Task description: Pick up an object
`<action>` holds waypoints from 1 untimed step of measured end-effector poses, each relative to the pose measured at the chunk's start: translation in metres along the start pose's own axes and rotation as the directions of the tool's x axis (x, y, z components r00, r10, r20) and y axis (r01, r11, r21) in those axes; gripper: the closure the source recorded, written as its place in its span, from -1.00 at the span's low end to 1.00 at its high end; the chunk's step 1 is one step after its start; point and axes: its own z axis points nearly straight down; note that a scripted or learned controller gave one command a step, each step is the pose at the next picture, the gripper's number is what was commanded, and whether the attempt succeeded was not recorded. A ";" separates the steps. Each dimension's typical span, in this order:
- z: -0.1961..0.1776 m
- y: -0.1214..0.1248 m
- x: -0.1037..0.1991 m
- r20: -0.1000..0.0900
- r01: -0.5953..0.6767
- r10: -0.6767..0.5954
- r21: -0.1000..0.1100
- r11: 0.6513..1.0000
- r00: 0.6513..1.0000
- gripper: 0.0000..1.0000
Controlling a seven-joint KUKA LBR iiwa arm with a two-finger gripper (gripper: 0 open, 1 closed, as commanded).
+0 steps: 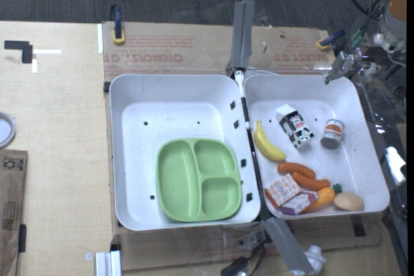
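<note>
Here the claw (341,64) hangs at the far right corner of the right bin (362,106), just above its rim, and whether it is clenched or released cannot be told from this slant; nothing shows in its grip. Every candidate for the pick lies nearer the camera and to the left of it, inside that bin: a small can (332,133) is the closest, lying on its side, then a cow-patterned carton (294,127) tilted with its long axis running diagonally, and a banana (266,143) against the left wall, lengthways along it. Further down sit two sausages (303,175), a carrot (323,196), a pink packet (288,195) and a potato (349,201), crowded and touching. The left bin (129,139) holds a green divided plate (198,180). I judge the can the easiest reach
</note>
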 end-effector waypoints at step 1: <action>0.131 -0.012 0.057 0.000 -0.034 0.034 0.000 0.999 0.999 -1.00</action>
